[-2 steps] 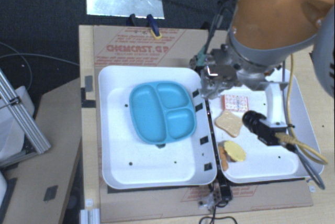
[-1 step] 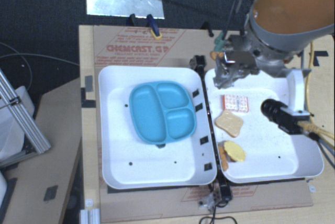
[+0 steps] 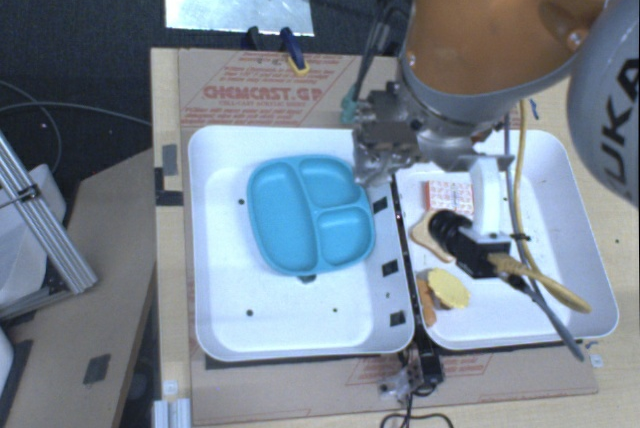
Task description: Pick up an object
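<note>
Arm [image 3: 500,6] cut off top and right, hides right bin's [image 3: 582,241] far rim. Pink checkered item [image 3: 447,193] partly covered. Dark bit [image 3: 306,278] at blue tray's [image 3: 300,216] near edge: too small to tell.

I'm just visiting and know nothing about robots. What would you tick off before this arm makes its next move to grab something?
1. Gripper over the bins: ok. The gripper hangs above the wall between the left bin and the right bin, by the blue plate's upper right corner.
2. Gripper free of any load: cannot tell; its tip is too dark.
3. A target in plain sight: ok. The blue plate lies flat and uncovered in the left bin.
4. Room around the right bin's things: not ok. The toast slice, yellow piece and wooden spoon lie close together, partly under the arm.
</note>
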You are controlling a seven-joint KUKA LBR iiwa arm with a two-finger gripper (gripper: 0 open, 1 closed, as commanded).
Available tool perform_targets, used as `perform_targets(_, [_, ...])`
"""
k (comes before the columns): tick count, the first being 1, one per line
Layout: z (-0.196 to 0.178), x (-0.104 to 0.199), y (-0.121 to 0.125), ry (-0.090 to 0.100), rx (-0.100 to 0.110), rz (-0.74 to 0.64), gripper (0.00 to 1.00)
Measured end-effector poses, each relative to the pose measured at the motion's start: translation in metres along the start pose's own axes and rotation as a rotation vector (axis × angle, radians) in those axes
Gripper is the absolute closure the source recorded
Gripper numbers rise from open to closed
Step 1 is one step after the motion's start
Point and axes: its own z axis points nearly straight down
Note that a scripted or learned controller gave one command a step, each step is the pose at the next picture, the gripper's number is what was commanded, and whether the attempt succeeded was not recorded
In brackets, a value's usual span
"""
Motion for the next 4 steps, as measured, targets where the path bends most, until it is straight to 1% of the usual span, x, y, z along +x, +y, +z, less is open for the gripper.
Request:
perform_targets(1, [-0.013,-0.003,0.001,0.000,-0.006,-0.001,1.00])
perform_targets(2, [-0.042,-0.068,0.031,-0.002,-0.008,0.014,1.00])
perform_targets(3, [0.000,0.010,-0.001,0.001,0.001,-0.003,1.00])
perform_targets(4, [-0.013,0.005,0.001,0.001,-0.006,0.001,1.00])
